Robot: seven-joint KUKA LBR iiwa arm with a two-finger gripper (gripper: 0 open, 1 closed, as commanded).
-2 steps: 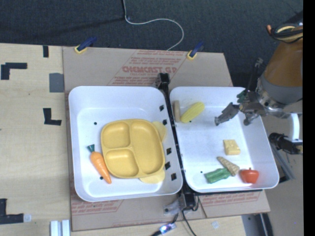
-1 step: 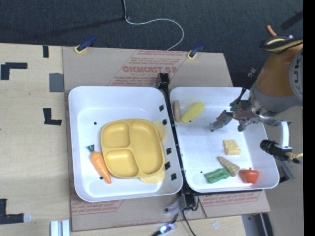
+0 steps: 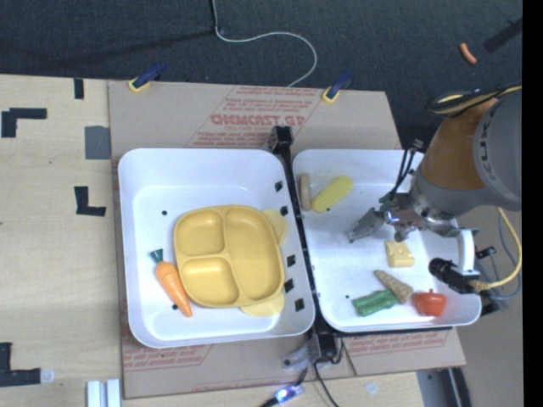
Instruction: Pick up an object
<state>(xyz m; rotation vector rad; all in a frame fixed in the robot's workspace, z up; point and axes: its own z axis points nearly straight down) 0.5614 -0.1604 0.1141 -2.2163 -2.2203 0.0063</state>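
Tabletop, 2 bins; right bin [image 3: 339, 312]: my gripper [image 3: 366, 227], fingers spread, empty, may shove cheese [image 3: 400, 253] aside, missing.

The scene is viewed by one fixed camera set above the bench [image 3: 51, 227], looking down at a slant. Both white bins [image 3: 136, 185] are taken in whole, from a moderate distance.

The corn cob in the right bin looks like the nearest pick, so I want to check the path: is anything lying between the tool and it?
Nothing visible: bare white floor separates the tool from the corn cob.
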